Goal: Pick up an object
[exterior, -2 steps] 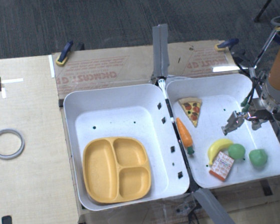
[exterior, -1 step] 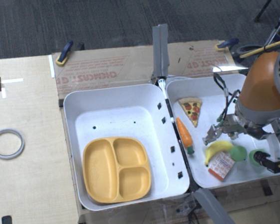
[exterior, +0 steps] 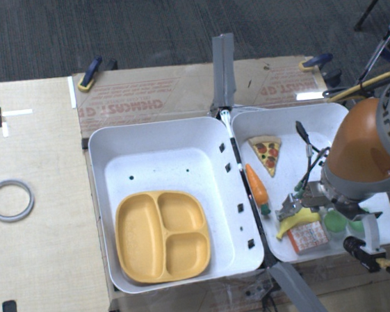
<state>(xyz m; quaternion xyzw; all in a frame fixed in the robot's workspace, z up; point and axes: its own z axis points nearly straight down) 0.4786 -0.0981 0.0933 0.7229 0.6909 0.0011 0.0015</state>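
Seen from above at a slant, the bench carries two shallow white plastic bins side by side, the left bin [exterior: 109,196] and the right bin [exterior: 279,122], meeting along a central divider. In the left bin lies a yellow three-compartment plastic plate [exterior: 163,235], set toward the near left corner, flat on the floor of the bin. In the right bin a toy pizza slice with red toppings [exterior: 267,154] lies near the far left part, its tip pointing toward the near side. Just below and left of it an orange toy carrot [exterior: 256,184] lies along the bin's left wall. Farther toward the near edge a yellow toy banana [exterior: 295,220] lies curved, and just beside it, touching or nearly so, sits a small red and white box [exterior: 308,237]. A green round object [exterior: 335,222] shows partly under the arm, right of the box. The grey arm with its orange band [exterior: 362,150] reaches in from the right over the right bin, and its metal two-finger gripper [exterior: 290,210] sits low right at the banana's upper end; whether the fingers are spread or closed, or have hold of the banana, cannot be told at this angle. On the wooden bench to the left of the bins lies a grey roll of tape [exterior: 10,200].
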